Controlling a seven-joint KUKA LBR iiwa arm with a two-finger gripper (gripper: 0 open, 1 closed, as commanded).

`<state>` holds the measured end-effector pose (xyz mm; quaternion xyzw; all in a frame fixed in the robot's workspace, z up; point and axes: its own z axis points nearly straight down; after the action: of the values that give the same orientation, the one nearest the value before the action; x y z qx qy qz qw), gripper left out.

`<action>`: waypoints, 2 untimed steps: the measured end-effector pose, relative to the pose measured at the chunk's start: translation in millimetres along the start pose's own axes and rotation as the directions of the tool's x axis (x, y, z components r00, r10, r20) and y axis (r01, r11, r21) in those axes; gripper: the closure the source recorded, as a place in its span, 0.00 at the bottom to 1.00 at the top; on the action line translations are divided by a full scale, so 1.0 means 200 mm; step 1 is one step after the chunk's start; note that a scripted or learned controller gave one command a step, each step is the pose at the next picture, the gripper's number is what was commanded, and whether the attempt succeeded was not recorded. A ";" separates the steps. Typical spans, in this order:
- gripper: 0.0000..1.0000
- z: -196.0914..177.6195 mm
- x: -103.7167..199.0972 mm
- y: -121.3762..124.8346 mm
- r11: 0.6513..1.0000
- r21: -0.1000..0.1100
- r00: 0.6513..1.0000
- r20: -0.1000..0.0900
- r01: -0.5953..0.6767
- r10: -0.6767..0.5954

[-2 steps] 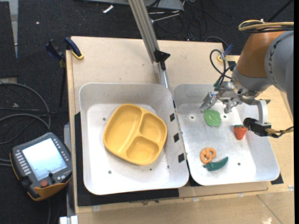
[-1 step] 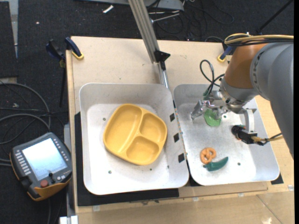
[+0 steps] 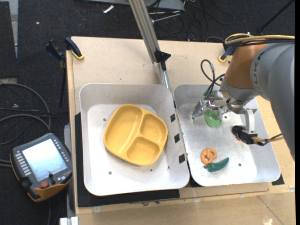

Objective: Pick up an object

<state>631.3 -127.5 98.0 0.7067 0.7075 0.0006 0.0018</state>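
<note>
Looking down at the right bin [image 3: 262, 170], with the end effector [image 3: 212, 110] low over its upper part, right on top of a green piece [image 3: 213, 120]. Can't tell how far open, and can't tell whether anything's actually caught; wrist and metal bits blocking the view. Touching or just above, also unclear. Probably the grasp step itself: down at the object, lift not yet done. Next up, guessing: closing firmly on the green piece, then pulling straight up and checking that it comes along. Other candidates near the bin's front: an orange pretzel [image 3: 208, 155] touching a dark green pepper [image 3: 217, 164], well apart from the arm. Yellow plate [image 3: 135, 134] sitting in the left bin [image 3: 93, 97], untouched.
</note>
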 end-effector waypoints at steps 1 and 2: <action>1.00 -0.05 0.00 0.00 1.000 -0.003 1.000 0.001 0.000 0.000; 1.00 -0.31 -0.05 0.00 1.000 -0.003 1.000 0.000 -0.002 0.002</action>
<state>631.8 -137.2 159.8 0.7073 0.7069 0.0016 0.0030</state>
